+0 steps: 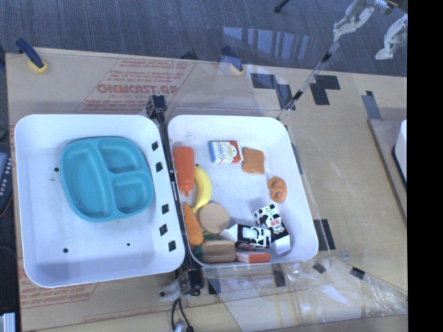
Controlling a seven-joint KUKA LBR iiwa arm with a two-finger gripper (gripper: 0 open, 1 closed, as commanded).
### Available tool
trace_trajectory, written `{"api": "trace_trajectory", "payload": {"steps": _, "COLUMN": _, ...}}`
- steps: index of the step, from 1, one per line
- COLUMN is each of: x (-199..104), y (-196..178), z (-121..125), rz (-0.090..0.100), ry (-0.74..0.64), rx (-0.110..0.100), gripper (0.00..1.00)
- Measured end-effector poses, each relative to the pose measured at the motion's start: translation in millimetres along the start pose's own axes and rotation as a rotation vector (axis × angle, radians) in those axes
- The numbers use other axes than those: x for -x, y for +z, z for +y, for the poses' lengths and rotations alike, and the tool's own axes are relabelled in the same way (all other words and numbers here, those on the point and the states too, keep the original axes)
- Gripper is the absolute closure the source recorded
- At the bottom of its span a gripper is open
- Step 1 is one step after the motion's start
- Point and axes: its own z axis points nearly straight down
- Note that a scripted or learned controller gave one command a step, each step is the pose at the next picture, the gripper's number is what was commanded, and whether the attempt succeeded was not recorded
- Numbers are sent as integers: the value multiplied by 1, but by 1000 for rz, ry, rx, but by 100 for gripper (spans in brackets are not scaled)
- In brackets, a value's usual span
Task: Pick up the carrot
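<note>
The carrot [193,225] is lying in the right bin [299,185], just below the banana [201,189] in the view, and seems to be touching the banana's lower tip. It is pointing roughly along the bin's left wall and is sitting close against it. A tan disc [213,218] is pressing in beside it, also just below the banana.

The gripper [374,25] is hanging well away from the banana, far up and to the right of it, past the bin's far corner. It is too small and pale here to tell how far open it is. It is not carrying the carrot.

The reach is not yet begun, I judge. To do it well, the gripper should be coming down over the carrot's middle and closing across its narrow width. The wall and the disc are leaving little room, so a clumsy descent is likely to be nudging the banana or the disc instead.
</note>
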Motion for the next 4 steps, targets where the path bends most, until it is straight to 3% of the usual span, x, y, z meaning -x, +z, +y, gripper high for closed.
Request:
{"api": "trace_trajectory", "payload": {"steps": 1, "x": -7, "y": 0, "z": 23, "rz": 1, "ry": 227, "rx": 1, "gripper": 0}}
{"api": "trace_trajectory", "payload": {"steps": 2, "x": -10, "y": -10, "z": 22, "rz": -2, "ry": 210, "rx": -5, "gripper": 100}}
{"api": "trace_trajectory", "payload": {"steps": 4, "x": -17, "y": -30, "z": 21, "rz": -12, "ry": 180, "rx": -14, "gripper": 100}}
